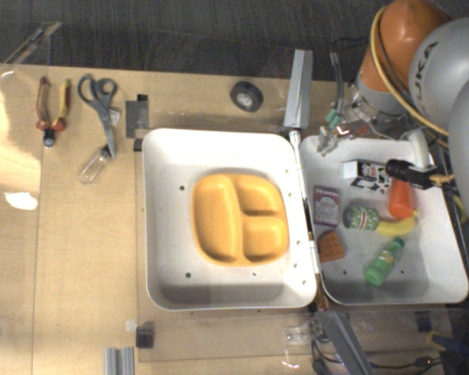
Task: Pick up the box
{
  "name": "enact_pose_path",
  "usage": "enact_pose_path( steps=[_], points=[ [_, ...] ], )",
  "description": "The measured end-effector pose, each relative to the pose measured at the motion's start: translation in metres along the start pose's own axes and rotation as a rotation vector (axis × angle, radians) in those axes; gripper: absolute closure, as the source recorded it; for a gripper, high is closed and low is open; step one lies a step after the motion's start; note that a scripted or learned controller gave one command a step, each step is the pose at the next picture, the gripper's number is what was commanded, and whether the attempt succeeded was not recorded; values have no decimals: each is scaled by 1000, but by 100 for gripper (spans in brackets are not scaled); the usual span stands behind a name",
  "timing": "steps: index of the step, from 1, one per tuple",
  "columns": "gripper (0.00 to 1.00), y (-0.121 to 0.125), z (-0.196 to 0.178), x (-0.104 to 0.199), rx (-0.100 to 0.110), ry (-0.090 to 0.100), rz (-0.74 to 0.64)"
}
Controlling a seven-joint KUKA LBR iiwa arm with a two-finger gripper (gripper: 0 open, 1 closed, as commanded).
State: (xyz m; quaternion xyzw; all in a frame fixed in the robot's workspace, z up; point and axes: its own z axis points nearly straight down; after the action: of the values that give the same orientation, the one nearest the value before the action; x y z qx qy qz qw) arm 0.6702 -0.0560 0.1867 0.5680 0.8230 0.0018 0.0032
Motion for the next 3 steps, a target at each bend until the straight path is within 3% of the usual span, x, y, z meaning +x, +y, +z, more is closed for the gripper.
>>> enact_pose_path(
  steps=[1, 2, 3],
  points=[
    [100, -29, 0, 15, -1, 1, -524],
    [100, -41, 83, -17, -8, -8, -599],
    [100, -46, 28, 71, -16, 13, -567]
  ],
)
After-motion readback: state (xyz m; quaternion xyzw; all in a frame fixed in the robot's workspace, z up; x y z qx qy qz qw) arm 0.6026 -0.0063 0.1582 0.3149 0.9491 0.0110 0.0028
